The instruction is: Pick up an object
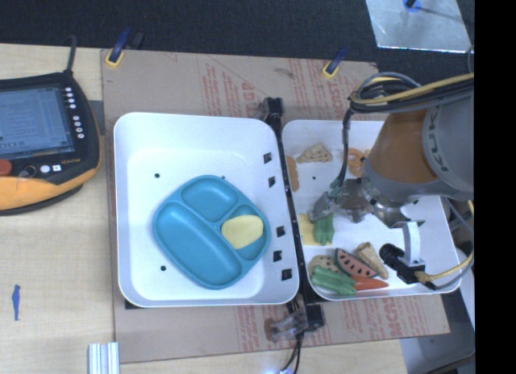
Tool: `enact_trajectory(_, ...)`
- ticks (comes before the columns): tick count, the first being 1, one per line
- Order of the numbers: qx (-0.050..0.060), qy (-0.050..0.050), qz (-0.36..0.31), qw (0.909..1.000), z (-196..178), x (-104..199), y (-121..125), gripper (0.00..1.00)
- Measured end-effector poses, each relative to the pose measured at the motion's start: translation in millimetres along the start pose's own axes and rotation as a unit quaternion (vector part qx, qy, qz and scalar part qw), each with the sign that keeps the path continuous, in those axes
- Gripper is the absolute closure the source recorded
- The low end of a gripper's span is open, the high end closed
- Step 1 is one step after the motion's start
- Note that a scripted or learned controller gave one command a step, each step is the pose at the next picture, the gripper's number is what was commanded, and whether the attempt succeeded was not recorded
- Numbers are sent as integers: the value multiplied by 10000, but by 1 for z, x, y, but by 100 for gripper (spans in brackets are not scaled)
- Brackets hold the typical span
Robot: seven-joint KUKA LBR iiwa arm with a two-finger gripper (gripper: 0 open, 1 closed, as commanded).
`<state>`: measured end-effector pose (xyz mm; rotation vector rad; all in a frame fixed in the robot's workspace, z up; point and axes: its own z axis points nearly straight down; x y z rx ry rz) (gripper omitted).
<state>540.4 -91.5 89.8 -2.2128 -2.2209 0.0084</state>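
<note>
In the left bin (pixel 129 203) you see a blue divided plate (pixel 197 235) carrying a yellow piece (pixel 243 230). In the right bin (pixel 451 227), the green toy vegetable (pixel 323 228) stands with its long axis nearly vertical, small and leafy-looking. Your gripper (pixel 329 205) sits at its upper end, fingers narrowly parted around it.

The arm (pixel 419 151) is reaching into the right bin (pixel 451 227), its gripper (pixel 326 209) sitting over a green item (pixel 323 230). A blue divided plate (pixel 205 231) is lying in the left bin (pixel 145 143), carrying a yellow piece (pixel 243 230).
</note>
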Motion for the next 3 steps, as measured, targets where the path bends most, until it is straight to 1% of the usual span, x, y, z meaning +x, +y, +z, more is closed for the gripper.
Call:
enact_trajectory(1,-31,-7,10,10000,-2,-1,2,0)
enact_trajectory(2,-10,1,11,10000,-2,-1,-3,0)
enact_trajectory(3,-8,0,16,10000,-12,-2,-3,100)
